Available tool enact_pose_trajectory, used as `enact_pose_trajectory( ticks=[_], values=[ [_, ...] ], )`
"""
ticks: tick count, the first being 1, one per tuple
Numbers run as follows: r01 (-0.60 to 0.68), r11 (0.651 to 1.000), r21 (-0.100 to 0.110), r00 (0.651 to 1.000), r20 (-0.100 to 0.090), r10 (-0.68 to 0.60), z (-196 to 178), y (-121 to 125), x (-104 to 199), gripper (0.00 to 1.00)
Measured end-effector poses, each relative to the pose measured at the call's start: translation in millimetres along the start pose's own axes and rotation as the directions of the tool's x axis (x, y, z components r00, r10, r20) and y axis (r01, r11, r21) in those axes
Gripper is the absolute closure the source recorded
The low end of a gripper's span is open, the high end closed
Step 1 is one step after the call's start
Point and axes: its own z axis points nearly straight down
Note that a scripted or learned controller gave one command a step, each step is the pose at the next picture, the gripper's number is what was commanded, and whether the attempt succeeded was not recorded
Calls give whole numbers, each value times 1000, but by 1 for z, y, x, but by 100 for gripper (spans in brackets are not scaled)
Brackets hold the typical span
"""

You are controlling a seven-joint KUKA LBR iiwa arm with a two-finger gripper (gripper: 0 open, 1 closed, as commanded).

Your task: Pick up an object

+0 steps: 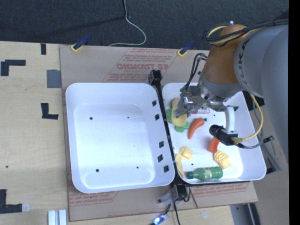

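Observation:
My gripper (183,106) hangs low over the left part of the right bin (251,172), under the orange wrist band. Right below and touching its tip in the view lies a yellow-green toy (178,120), partly covered by it. Just to the right of that toy is an orange-red pepper (196,127). Further toward the front lie a red piece (213,146), a small yellow piece (185,153), a yellow ridged piece (222,160) and a green bottle (205,174) on its side.
The left bin (112,102) sits beside the right one, split from it by a black clipped divider (161,125). The arm's grey body covers the right bin's far right corner. A black cable fitting (219,132) hangs over the bin's middle.

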Motion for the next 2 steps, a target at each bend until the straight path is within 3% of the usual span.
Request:
enact_pose_trajectory(
  ticks=[1, 2],
  values=[
    [-9, 1000, -2, 1000, 6, 9, 3, -48, 30, 100],
    [-12, 1000, 8, 1000, 4, 12, 6, -8, -37, 100]
  ],
)
